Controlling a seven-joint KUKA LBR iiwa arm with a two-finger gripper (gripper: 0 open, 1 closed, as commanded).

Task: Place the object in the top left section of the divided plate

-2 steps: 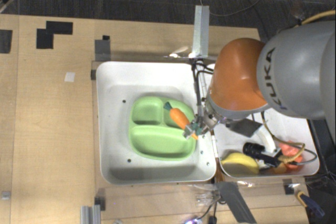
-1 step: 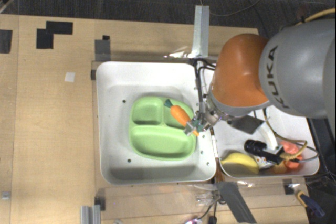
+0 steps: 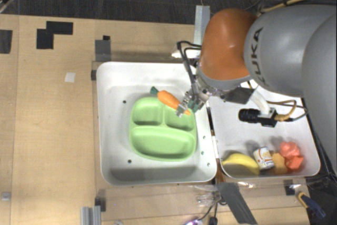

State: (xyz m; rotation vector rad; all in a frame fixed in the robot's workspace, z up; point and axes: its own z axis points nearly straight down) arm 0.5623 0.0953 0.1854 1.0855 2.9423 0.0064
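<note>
Nearest to me, in the right bin (image 3: pixel 231 137), I see a yellow banana (image 3: pixel 239 162). A little white tub (image 3: pixel 263 157) sits just beside it. Some orange and red toy fruit (image 3: pixel 289 154) sits to the right of the tub. They all huddle close together along the near wall.

In the left bin (image 3: pixel 113 129), a green plate (image 3: pixel 158 140) lies flat in the middle. It has one big part on the near side and two small parts on the far side.

A bit farther back is the claw (image 3: pixel 185 108), over the right small part of the plate. Its fingers are squeezed in tight on a carrot (image 3: pixel 168 98), pinching the end away from the leaves. The carrot sticks out to the left and far side, tilted. It hangs over the far edge of the plate, about where the two small parts meet. Its green leaves poke past the rim.

Farthest back, the big grey arm (image 3: pixel 284 45) with its orange band comes in from the right.
</note>
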